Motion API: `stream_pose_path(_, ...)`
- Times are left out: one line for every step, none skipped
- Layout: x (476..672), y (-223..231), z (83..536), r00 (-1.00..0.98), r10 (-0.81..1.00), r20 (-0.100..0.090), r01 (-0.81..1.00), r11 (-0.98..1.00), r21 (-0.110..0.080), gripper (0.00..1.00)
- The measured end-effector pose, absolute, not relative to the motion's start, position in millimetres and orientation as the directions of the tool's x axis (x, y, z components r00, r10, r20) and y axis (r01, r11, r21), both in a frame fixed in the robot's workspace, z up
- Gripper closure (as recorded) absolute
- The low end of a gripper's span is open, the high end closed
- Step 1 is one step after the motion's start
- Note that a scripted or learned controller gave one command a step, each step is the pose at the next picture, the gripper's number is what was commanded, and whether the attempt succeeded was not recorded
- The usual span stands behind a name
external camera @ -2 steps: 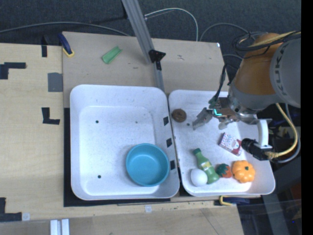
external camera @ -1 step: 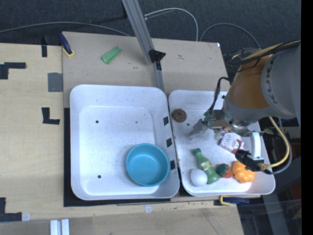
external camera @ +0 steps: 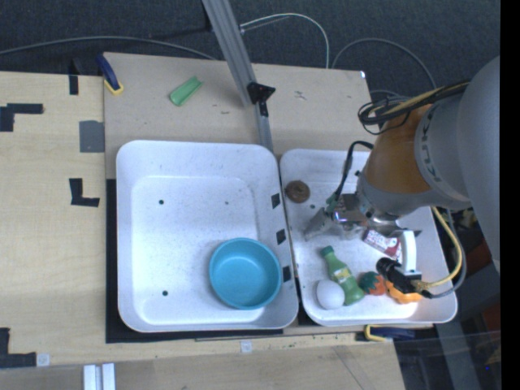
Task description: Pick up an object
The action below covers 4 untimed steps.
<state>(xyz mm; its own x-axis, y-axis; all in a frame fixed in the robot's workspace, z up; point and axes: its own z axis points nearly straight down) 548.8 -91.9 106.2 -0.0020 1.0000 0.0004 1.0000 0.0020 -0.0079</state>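
Pincer is low in the right bin, over bare floor in the bin's left-centre. The arm reaches in from the right. Can't tell whether the pincer is apart or together, since the tip blurs into the white floor. Nothing is visibly held in it.

Nearest things:
- The brown round piece is just far-left of the pincer, close to the bin's left wall.
- The green bottle is just near of the pincer. It lies flat, neck toward the far side and base toward the near wall.
- The white egg-like ball touches the bottle's near-left side and sits against the near wall.
- The small orange-and-green piece is just right of the bottle's base.
- The red-and-white packet is right of the pincer, partly hidden under the wrist.

Judgement: the bottle looks like the best pick. The pincer should close across the bottle's narrow axis at the upper body, the part farthest from the ball and the orange piece, and come down straight. The brown piece looks low and flat, so it will likely slip, and the wall crowds it. The ball will likely roll, and there is no clearance on its wall side.

Further out, the blue bowl sits in the near-right corner of the left bin, out of the way. The green block lies on the surface beyond the bins and can be ignored.
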Motion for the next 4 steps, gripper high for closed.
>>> stream_pose_path(548.8,-91.7,88.7,-0.002,1.0,-0.001,1.0,0.002,-0.001,0.0)
stream_pose_path(548.8,-91.1,99.2,-0.003,1.0,0.0,1.0,0.003,-0.002,1.0)
stream_pose_path(557.7,-96.2,148.5,-0.001,1.0,-0.001,1.0,0.001,0.002,1.0)
stream_pose_path(558.8,-96.1,201.2,-0.002,1.0,-0.001,1.0,0.002,0.004,1.0)
